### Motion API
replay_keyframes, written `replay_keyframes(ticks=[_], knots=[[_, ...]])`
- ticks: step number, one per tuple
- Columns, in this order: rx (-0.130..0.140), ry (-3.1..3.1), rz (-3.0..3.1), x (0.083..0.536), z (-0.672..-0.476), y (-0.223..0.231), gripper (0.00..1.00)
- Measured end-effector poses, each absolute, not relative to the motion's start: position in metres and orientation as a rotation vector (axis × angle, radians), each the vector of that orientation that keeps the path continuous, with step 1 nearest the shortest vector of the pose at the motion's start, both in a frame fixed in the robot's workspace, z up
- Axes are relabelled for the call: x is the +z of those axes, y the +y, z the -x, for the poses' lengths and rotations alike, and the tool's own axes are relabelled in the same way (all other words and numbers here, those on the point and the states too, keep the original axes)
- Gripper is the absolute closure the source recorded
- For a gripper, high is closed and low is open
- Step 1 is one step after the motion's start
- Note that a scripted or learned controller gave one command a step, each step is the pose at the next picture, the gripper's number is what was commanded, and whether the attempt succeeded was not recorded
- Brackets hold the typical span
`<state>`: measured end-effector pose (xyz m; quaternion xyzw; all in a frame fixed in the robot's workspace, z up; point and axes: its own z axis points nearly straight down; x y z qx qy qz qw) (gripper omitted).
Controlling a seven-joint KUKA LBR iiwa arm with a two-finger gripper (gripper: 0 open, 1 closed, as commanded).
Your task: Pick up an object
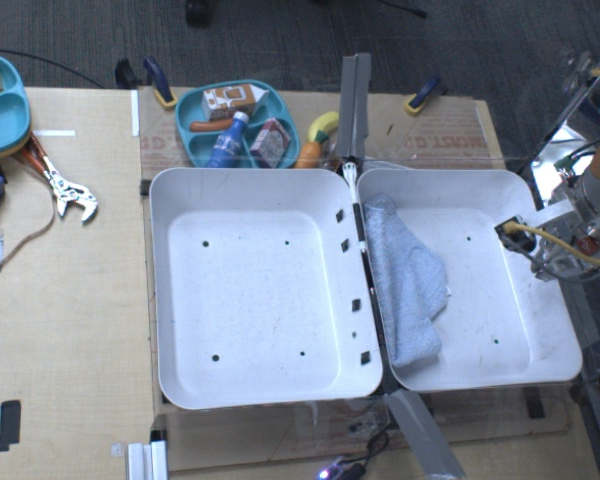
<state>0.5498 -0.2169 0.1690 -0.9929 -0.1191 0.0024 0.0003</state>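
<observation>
- A teal divided tray stood at the back of the wooden bench, holding a blue bottle and small packets.
- A banana and an orange piece lay just beside the tray's right end.
- A silver wrench lay near the bench's left side.
- A teal dish sat at the far left edge.

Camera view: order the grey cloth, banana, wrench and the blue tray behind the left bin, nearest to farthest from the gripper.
Measured from the gripper, at the right side of the right bin:
1. Grey cloth, on that bin's left side.
2. Banana, behind the bins, near the middle.
3. Blue tray, behind the left bin.
4. Wrench, on the bench, far left.
</observation>
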Motion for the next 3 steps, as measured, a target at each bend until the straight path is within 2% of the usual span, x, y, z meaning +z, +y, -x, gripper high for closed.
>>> replay_keyframes(ticks=[1, 2, 3], knots=[[0.014, -0.38, 3.116, 0.177, -0.55, -0.216, 1.0], [0.005, -0.344, 3.121, 0.091, -0.564, -0.157, 1.0], [0.005, -0.425, 3.112, 0.199, -0.533, -0.223, 1.0]])
